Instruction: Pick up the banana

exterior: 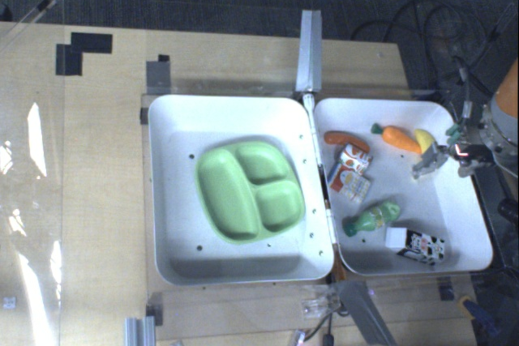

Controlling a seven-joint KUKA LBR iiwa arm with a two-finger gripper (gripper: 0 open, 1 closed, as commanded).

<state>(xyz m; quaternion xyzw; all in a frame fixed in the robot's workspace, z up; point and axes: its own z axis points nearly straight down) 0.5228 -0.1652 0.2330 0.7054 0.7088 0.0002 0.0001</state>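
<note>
The small yellow banana lies near the back right of the right bin, touching the right end of an orange carrot. My gripper hangs at the bin's right edge, just right of the banana. It is open, with one grey finger in front of the banana and the other behind it by the bin's rim. Nothing is held between the fingers. The arm's orange band shows at the right edge of the view.
The right bin also holds a brown sausage, a juice carton, a green bottle and a black-and-white box. A green divided plate lies in the left bin. A metal post stands behind the bins.
</note>
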